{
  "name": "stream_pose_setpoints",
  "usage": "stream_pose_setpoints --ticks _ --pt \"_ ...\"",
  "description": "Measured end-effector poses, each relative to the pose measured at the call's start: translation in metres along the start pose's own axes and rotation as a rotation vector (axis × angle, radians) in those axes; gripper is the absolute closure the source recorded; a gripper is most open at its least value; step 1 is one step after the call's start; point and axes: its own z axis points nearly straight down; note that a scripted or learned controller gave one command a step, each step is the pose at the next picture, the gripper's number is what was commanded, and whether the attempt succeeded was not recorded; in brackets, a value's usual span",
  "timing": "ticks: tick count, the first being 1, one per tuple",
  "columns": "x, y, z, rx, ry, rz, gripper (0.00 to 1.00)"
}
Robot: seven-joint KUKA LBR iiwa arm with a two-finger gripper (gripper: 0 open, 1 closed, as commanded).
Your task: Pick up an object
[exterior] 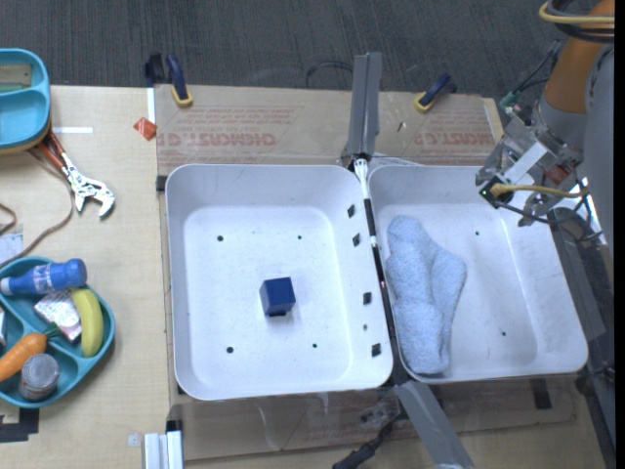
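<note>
At the right edge of the camera view, the grey arm with its orange band is reaching in, and much of it is being cut off by the frame, so its upper links are hard to follow. The gripper is hanging above the top right corner of the right bin, tangled among cables and brackets, and the state of the end effector cannot be told from this angle; nothing is showing in its grasp. Along the left border, a light blue tray is being cropped by the frame, as is a round blue dish below it. That dish is holding a banana, a carrot, a blue bottle and a small grey can, with a pale packet between them that is too small to name. A wrench is lying on the bench between tray and dish. Two blue-and-yellow clamps are sitting on the far side of the board. The left bin is holding a small blue cube, sitting near its middle, well apart from the gripper. The right bin is holding a pale blue towel, lying crumpled along its left side, close to the divider between the bins.
</note>
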Motion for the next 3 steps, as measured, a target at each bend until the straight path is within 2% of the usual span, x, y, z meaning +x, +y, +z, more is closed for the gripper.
stream_pose_setpoints --ticks 1,2,3 --pt "0.0023 -0.0062 -0.0337 -0.001 0.001 0.222 0.00" --pt "0.0023 -0.0066 -0.0409 0.001 -0.005 0.216 1.00" --pt "-0.0004 -0.0047 -0.0387 0.001 0.001 0.395 1.00"
